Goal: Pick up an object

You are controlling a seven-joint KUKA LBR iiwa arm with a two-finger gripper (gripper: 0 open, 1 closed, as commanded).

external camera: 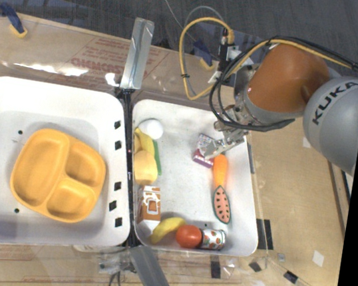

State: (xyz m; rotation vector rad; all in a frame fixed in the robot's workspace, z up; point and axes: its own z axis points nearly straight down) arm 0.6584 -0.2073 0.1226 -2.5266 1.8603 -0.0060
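My gripper point(223, 141) hangs under the orange wrist band at the upper middle of the right bin point(250, 204). It is just above and touching or nearly touching a small purple packet point(203, 149) and the top end of an orange carrot point(219, 171). Below the carrot lies a watermelon slice point(223, 205). Nothing is seen lifted off the bin floor.
Along the right bin's left wall lie a white ball point(152, 128), a yellow and green piece point(145, 160) and a small brown carton point(150, 204). A banana point(165, 228), a tomato point(188, 236) and a can point(213, 239) line its front. The left bin point(10, 105) holds a yellow divided plate point(59, 174).
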